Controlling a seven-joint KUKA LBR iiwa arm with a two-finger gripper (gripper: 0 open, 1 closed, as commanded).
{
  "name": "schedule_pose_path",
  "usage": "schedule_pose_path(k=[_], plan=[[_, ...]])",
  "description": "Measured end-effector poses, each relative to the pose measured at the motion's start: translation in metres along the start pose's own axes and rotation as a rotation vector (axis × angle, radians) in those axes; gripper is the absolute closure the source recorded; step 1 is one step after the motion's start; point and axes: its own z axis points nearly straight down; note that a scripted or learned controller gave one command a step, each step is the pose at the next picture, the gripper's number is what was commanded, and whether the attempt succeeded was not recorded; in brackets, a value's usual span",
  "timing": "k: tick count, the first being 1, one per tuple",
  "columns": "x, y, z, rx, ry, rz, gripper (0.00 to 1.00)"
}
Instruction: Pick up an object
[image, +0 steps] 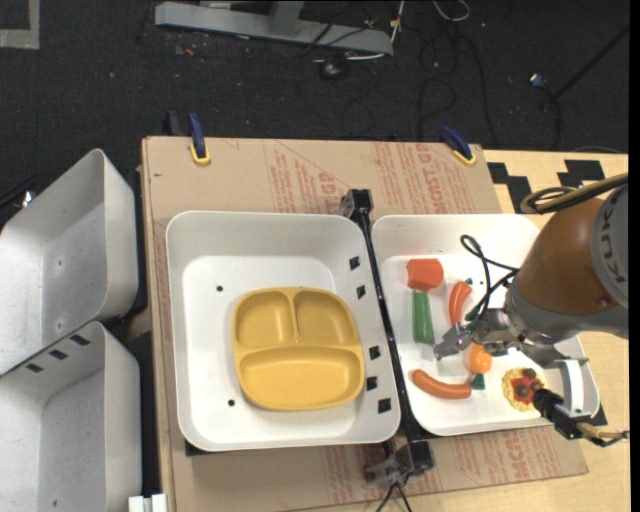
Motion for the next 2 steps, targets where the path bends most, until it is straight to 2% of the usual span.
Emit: schedule_pose_path(k=[1, 2], plan=[[-0.001, 0.003, -0.015, -0.012, -0.003, 0.002, 1.00], [-0.005, 0.003, -0.057, 0.007, 0.007, -0.005, 1.00]])
